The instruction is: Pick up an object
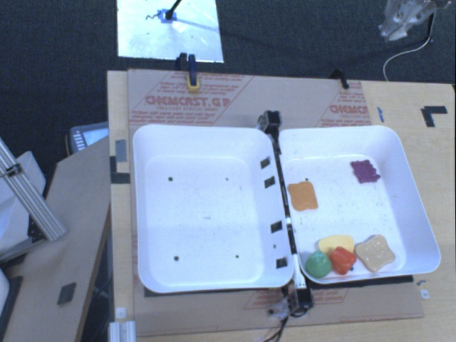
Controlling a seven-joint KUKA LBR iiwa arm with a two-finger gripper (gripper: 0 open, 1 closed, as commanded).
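Green ball [318,263], red piece [343,260], toast [375,252] clustered at right bin's [399,152] near edge; hand [405,11] far beyond, top right, state indiscernible.

The word "CHEMCAST" in red capitals, followed by "GP", is printed on the brown protective sheet [214,95] that covers the table behind the two bins; it is read at the left, near the yellow clamp [192,84]. The same red "CHEMCAST" print is repeated at the right of the sheet, above the right bin [410,177], where it is partly cut off. Smaller print beneath each is too fine to be read.
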